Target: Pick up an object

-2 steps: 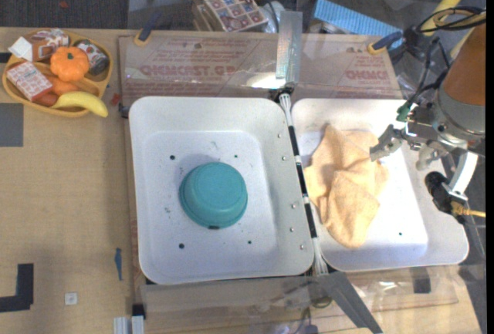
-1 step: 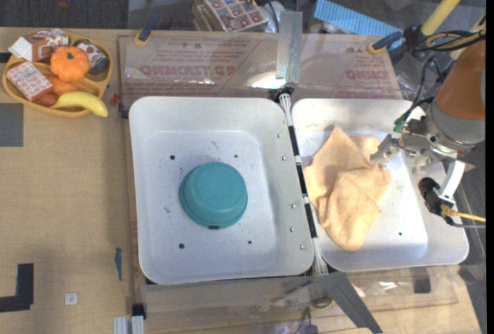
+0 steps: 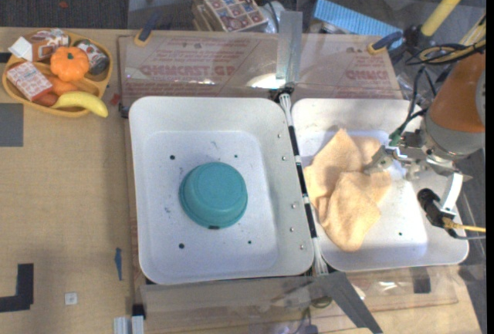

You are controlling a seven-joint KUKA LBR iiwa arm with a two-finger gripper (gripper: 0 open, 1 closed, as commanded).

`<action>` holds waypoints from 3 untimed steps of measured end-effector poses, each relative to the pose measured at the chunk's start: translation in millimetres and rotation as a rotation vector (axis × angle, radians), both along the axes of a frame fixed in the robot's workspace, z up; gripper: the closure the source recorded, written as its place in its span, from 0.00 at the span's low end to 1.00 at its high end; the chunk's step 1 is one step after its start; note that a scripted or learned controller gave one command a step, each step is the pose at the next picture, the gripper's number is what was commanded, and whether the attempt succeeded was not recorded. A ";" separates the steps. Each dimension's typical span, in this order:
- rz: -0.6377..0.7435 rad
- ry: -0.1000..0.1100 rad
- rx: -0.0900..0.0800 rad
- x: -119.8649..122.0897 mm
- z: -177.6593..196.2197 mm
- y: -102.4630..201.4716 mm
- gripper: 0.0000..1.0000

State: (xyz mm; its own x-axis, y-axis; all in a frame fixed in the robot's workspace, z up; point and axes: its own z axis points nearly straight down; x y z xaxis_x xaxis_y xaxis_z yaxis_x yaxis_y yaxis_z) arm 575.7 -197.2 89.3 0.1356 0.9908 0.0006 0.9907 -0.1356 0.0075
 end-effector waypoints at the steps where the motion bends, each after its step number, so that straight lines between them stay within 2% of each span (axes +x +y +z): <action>1: 0.346 -0.004 -0.004 -14.3 0.7 31.6 0.00; 2: 0.629 -0.005 -0.008 31.7 1.0 72.8 0.00; 3: 0.472 0.003 -0.006 91.6 -0.1 93.4 0.00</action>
